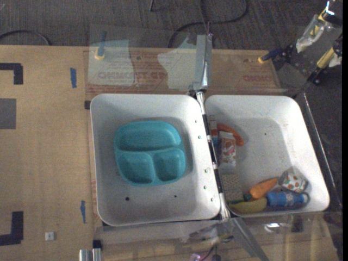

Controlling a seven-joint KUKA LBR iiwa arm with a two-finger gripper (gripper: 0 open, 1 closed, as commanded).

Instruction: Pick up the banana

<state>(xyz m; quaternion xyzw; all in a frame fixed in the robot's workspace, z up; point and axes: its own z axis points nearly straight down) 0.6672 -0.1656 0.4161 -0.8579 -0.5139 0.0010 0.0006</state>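
The curved yellow banana (251,205) is seen at the near edge of the right shallow white bin (283,118), beside an orange carrot-shaped toy (263,187). The end effector's state cannot be told.

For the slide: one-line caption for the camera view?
Banana lies at the right bin's near edge beside a carrot; teal divided tray sits in the left bin.

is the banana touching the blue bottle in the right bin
Touching: the camera view shows the banana's right end meeting the blue bottle with no gap, along the right bin's near wall.
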